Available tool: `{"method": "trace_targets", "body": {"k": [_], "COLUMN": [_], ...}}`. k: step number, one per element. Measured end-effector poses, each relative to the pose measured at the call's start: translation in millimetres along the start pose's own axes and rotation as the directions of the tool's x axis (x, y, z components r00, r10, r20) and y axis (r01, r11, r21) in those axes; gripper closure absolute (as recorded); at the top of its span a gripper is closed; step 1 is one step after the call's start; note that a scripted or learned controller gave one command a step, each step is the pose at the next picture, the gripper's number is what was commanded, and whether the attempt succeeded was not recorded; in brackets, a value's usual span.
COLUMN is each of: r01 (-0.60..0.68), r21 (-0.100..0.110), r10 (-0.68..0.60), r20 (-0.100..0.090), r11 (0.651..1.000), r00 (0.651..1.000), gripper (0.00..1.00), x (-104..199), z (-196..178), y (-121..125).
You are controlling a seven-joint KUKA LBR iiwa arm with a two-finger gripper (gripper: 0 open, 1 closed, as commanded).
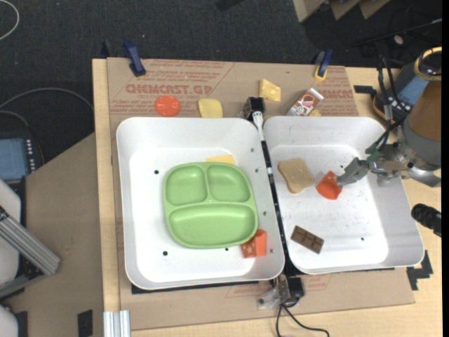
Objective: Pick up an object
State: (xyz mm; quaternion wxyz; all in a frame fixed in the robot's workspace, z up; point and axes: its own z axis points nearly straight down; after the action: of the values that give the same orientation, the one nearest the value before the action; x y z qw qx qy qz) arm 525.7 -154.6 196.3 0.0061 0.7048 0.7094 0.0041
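My gripper (349, 174) reaches into the right bin (393, 209) from the right and hangs low over its middle. Its tip sits right beside a small red object (328, 187), on that object's upper right; whether it touches is unclear. A tan bread-like piece (295, 174) lies to the left of the red object. A brown chocolate bar (307, 239) lies nearer the front of the same bin.
The left bin (140, 188) holds a green divided plate (209, 203), an orange block (256, 244) at the plate's front right and a yellow piece (221, 160) behind it. Beyond the bins lie a red disc (167, 105), two yellow pieces (210, 108) (269, 90) and a small packet (305, 104).
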Motion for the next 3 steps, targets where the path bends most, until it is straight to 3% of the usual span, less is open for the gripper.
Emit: {"method": "trace_targets", "body": {"k": [1,2,3], "r01": [-0.004,-0.008,-0.004], "r21": [0.018,0.004,0.023], "r10": [0.004,0.008,0.004], "r20": [-0.005,0.003,-0.007], "r11": [1.000,1.000,1.000], "r00": [1.000,1.000,1.000], "gripper": [0.00,0.00,0.00], "x": [10,-35,20], "z": [118,51,116], "y": [40,69,29]}}
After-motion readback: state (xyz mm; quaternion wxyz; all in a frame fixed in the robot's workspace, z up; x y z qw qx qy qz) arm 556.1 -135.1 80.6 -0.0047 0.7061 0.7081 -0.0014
